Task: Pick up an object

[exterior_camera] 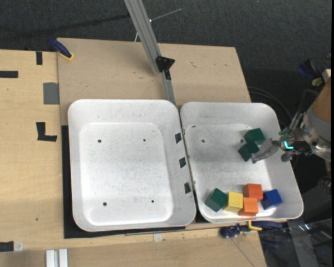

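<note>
The right bin (222,115) holds several small blocks. Two green blocks (254,136) lie close together near its right wall, the darker one (245,151) just below the other. My gripper (267,152) reaches in over the right rim, low and right beside these two green blocks, its tip next to the darker one. Nothing shows as lifted. Along the bin's front edge lie a green cube (215,199), a yellow block (234,200), two orange blocks (253,192) and a blue block (271,198).
The left bin (122,166) stands beside the right one, sharing a raised middle rim. A slanted metal pole (147,32) crosses the bench behind the bins. The arm's body (320,132) hangs just outside the right bin's right wall.
</note>
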